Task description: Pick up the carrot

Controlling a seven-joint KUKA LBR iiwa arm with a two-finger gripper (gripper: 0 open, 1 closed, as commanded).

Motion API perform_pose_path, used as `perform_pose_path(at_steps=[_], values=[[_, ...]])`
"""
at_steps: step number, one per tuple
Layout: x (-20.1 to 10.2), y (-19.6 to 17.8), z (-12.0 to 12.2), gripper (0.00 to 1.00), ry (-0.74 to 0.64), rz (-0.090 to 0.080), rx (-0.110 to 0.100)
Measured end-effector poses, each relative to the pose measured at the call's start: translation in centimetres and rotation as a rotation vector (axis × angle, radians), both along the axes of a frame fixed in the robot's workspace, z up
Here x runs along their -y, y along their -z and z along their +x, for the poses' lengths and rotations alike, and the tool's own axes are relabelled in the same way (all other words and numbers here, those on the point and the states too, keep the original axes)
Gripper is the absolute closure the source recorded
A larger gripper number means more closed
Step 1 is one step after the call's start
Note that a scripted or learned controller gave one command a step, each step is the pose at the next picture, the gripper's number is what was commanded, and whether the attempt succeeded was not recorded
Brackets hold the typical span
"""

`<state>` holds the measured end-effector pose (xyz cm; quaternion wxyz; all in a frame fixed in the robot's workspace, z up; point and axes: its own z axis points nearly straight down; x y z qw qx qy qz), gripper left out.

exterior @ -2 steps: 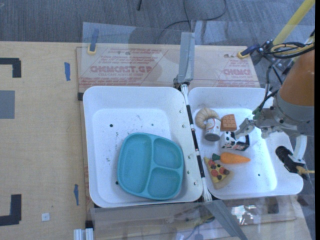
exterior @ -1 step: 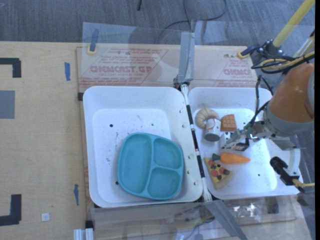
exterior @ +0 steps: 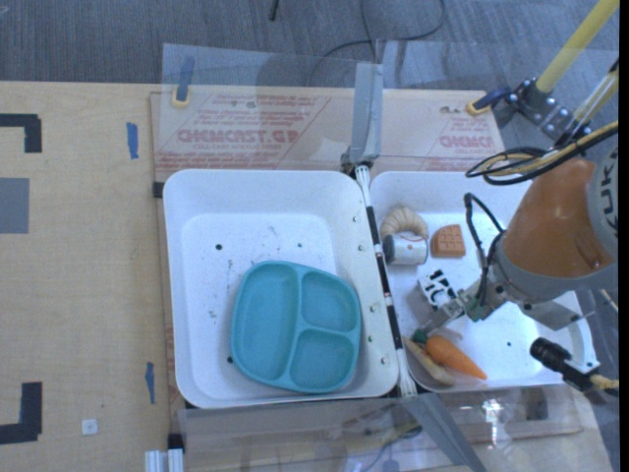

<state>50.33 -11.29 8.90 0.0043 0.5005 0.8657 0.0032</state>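
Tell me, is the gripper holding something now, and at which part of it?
Nothing is held. The gripper hangs in the right bin, just above the carrot, which lies on the bin floor, apart from the gripper.

The arm (exterior: 565, 229) is grey, with a broad, rounded orange band above the wrist; part of a dark letter marking shows on the grey shell at the right edge; black cables loop over its upper side; the end effector (exterior: 444, 308) is small, metallic grey, with a white tag bearing black marks beside it.
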Motion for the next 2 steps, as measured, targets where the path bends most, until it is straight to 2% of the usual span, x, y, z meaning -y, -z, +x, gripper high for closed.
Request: perform_pose_path(at_steps=[1,2], values=[[-1.3,-0.1,-1.8,0.00,-0.251,-0.009,0.008],[-1.0,-1.2,-1.7,1.00,-0.244,-0.010,0.014]])
